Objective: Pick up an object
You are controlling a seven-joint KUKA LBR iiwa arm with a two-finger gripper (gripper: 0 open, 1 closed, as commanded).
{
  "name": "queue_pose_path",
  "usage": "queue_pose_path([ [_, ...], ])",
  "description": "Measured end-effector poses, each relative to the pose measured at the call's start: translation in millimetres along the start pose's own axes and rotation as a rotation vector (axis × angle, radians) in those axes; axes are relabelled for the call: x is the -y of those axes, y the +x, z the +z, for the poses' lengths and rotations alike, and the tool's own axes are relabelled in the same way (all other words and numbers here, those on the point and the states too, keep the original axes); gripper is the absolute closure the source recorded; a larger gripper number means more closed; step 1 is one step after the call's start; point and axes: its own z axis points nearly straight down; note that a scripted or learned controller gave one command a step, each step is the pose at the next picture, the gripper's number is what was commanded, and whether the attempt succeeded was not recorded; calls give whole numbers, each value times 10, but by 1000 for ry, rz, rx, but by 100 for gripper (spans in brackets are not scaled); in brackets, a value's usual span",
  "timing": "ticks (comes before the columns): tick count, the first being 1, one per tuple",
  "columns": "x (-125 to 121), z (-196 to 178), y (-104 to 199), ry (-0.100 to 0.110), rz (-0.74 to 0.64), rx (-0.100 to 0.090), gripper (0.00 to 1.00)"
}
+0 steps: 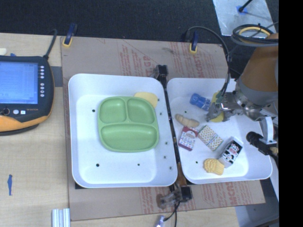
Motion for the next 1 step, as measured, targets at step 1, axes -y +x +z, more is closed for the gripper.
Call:
queue_pose_path([
  [1, -63, -409, 585, 0, 4, -1, 100],
])
